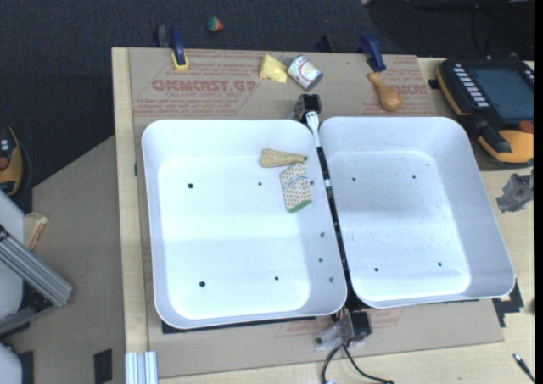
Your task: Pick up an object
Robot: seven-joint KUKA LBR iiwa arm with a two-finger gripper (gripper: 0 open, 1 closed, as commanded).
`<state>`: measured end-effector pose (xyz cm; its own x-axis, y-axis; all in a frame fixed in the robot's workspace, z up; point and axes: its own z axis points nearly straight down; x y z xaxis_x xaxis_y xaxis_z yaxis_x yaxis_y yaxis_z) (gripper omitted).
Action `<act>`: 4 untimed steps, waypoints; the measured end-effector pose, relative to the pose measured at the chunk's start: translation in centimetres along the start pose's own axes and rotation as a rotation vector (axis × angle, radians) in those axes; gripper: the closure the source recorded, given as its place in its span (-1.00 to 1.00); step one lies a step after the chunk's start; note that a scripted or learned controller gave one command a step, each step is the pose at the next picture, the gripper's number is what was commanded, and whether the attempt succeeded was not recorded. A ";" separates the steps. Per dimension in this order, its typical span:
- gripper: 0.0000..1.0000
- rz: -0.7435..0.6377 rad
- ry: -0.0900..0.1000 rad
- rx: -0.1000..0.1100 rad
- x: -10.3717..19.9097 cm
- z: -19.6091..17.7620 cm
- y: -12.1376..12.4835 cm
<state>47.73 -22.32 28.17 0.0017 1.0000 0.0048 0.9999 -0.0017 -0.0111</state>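
White plastic bins sit side by side on a brown cardboard-covered bench (pixel 212 86), seen from above at a slant. The left bin (pixel 237 289) holds two items near its upper right corner: a tan, elongated object (pixel 281 158), lying roughly crosswise, and just below it and touching or nearly so, a small patterned packet (pixel 295 186) in green and white, tilted slightly. The right bin (pixel 407 281) shows bare floor dotted with a few dark holes. On the cardboard beyond the bins lie a yellow wedge-shaped piece (pixel 273 69), a small white-and-grey cylinder (pixel 305 72) just beside it, and an orange-brown wooden-looking item (pixel 385 92) nearer the right bin; what that item is cannot be told at this size. Blue clamps (pixel 177 46) pin the board's far edge. The state of the arm's jaws cannot be told from this picture.
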 end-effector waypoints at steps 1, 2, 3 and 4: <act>1.00 -0.012 0.002 -0.004 9.4 6.2 2.7; 1.00 -0.002 -0.012 -0.028 5.8 -5.8 5.9; 1.00 -0.008 -0.005 -0.015 10.3 -2.3 11.5; 1.00 0.006 -0.012 -0.020 2.7 -8.4 9.2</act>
<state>57.04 -19.65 36.46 0.0073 0.9999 -0.0072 0.9999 -0.0072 0.0087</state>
